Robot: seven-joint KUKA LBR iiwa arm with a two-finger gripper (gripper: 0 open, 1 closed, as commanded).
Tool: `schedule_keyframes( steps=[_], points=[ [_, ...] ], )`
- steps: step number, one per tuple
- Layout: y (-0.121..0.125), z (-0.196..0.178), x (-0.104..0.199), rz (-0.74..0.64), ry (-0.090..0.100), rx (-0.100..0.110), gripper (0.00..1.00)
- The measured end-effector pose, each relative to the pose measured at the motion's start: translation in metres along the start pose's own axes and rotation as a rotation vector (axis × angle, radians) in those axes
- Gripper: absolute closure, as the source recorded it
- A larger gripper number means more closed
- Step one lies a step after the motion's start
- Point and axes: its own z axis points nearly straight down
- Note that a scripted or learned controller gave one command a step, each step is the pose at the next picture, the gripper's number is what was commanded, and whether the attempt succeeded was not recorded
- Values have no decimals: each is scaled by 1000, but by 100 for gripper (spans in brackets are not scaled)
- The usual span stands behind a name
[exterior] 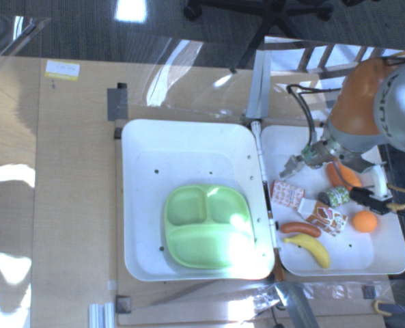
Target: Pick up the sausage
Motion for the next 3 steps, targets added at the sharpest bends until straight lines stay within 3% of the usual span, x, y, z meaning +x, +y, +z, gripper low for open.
schedule_keyframes(
  steps=[1,2,3],
  points=[
    [52,12,-11,12,12,32,0],
    [57,17,-2,495,2,24,0],
    [59,17,2,403,-14,16,0]
  ],
)
